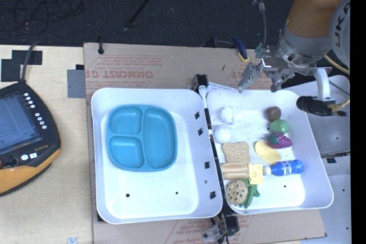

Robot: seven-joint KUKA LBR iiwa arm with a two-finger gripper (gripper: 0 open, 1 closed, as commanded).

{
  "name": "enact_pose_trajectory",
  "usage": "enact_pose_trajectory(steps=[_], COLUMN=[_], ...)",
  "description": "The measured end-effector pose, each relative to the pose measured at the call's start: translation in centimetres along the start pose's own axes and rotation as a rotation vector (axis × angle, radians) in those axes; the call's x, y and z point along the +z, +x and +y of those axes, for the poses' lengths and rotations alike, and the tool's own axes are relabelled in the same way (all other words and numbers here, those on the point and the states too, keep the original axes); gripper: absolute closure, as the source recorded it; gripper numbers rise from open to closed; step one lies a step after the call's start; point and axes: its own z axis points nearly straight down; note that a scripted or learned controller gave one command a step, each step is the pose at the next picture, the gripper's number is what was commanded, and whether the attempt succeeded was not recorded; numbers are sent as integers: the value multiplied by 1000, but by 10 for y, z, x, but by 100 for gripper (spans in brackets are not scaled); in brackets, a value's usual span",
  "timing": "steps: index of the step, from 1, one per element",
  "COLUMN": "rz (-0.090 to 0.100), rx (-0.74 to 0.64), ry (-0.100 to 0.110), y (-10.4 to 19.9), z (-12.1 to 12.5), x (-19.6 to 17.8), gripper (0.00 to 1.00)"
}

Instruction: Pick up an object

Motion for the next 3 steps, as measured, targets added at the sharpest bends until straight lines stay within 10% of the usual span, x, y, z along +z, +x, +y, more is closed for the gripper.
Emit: enact_pose_trajectory(steps=[1,2,3], rz=[0,2,2], rx=[6,-4,3], ry=[12,-10,-3], y=[-78,-102,-89], z=[-3,-20,-87], x=[129,163,196], gripper=[0,0,0])
